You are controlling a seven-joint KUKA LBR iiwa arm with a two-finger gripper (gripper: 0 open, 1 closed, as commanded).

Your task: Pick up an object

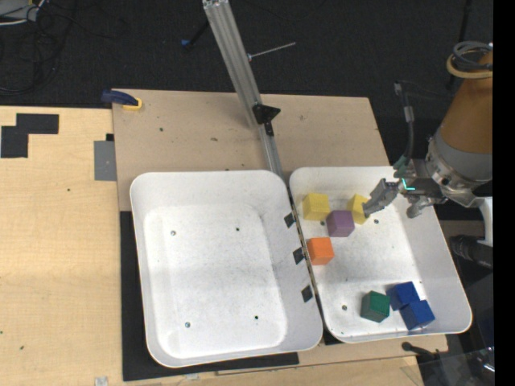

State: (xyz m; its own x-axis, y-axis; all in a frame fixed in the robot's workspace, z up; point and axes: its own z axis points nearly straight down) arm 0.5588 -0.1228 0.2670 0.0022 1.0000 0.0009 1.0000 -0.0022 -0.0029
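- Since the left bin (213,268) has nothing for us, we'd keep all our attention on the right bin (386,252), where everything grabbable sits.
- Going left to right in there: a yellow block (315,207) at the far left corner, an orange block (320,250) just nearer than it by the divider, then a purple block (339,223) touching or almost touching a second yellow piece (359,208).
- Near the front edge we've got a green block (374,306) and a blue piece (409,304), close together.
- The gripper (385,198) hangs right by that second yellow piece, so we'd guess that's the target. We'd come straight down and centre on it, because the purple block crowds one side.
- Honestly can't tell how the jaws stand; it's all a grey blur, and the gripper hides part of the yellow piece.
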